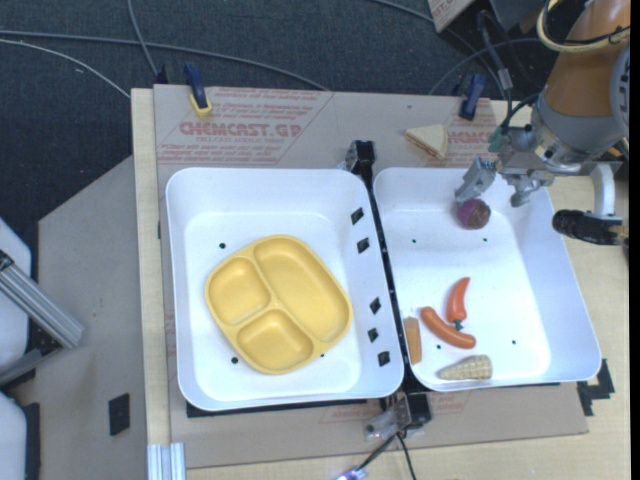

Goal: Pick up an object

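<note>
My gripper (497, 187) hangs over the far edge of the right bin (530, 278), with its two fingers spread apart and nothing between them. A small dark purple round object (473, 213) lies in the bin just below and left of the left finger. Near the bin's front lie a red chili pepper (458, 299), an orange-red sausage (447, 328), a small orange stick (413, 339) and a pale corn cob (466, 369).
The left bin (200, 208) holds a yellow divided plate (277, 303). A sandwich wedge (428, 140) lies on the bench board behind the right bin. Blue clamps (196, 89) hold the board's far edge. A black divider (372, 238) runs between the bins.
</note>
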`<action>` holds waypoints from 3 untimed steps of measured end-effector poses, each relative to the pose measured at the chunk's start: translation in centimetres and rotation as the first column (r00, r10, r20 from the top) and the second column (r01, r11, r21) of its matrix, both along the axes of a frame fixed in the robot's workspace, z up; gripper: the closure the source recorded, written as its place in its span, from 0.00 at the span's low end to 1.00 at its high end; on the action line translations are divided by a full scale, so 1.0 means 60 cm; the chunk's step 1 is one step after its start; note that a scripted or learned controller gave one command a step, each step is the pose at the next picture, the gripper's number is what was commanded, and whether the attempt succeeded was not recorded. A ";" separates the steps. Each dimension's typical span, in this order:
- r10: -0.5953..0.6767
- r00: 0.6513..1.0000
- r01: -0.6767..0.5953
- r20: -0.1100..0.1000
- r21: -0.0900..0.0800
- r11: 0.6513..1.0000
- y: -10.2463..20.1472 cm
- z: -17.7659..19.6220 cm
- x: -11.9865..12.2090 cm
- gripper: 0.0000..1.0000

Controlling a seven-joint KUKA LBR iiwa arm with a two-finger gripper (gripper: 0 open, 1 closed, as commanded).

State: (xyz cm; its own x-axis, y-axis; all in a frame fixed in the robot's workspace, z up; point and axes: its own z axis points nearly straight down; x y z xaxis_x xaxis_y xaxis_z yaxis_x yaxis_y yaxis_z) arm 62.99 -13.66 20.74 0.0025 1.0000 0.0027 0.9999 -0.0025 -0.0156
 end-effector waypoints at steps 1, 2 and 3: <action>0.003 1.000 -0.003 0.015 -0.002 1.000 0.000 0.014 0.005 0.00; 0.003 1.000 -0.003 0.008 -0.001 1.000 0.002 -0.079 -0.013 0.00; 0.002 1.000 -0.002 0.007 -0.001 1.000 -0.002 -0.180 -0.026 0.00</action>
